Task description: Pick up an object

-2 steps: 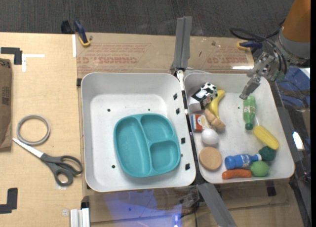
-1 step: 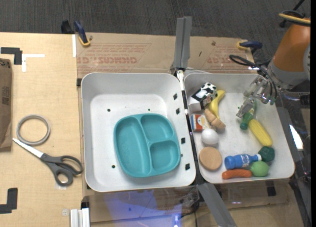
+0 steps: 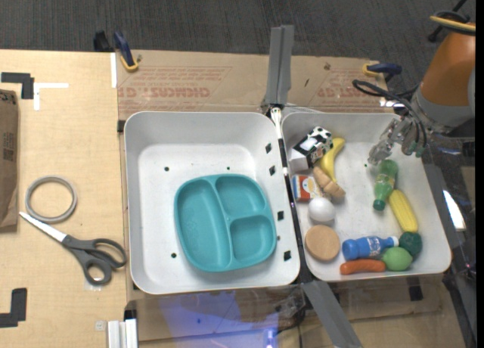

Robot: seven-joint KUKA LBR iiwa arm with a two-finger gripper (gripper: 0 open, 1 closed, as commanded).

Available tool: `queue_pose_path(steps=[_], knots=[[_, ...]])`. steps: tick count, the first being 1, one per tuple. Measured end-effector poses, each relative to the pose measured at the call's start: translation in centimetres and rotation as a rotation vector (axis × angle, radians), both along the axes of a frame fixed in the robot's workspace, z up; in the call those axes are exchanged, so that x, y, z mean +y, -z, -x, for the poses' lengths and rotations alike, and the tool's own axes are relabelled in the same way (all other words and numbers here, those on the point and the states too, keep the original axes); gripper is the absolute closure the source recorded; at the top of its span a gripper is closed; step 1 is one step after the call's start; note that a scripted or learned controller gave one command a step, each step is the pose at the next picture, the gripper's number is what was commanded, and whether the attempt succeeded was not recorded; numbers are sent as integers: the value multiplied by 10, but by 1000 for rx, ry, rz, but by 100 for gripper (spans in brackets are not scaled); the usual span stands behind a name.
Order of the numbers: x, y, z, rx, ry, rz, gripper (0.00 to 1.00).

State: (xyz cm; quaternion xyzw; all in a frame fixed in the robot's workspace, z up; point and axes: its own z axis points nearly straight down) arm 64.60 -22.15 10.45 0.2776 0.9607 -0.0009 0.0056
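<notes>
The right bin holds several small items: a banana, a black-and-white toy, a white ball, a round wooden disc, a blue bottle, a yellow corn cob and a green bottle. My gripper hangs at the bin's far right, just above the top of the green bottle. It looks open, with nothing between its fingers. The orange-banded wrist rises behind it.
The left bin carries a teal divided plate. A grey divider post stands behind the seam between the bins. Scissors and a tape roll lie on the bench at the left.
</notes>
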Motion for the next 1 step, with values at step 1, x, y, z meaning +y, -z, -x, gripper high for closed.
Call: queue_pose_path(steps=[1], knots=[[97,-152,23,6,178,-5,100]])
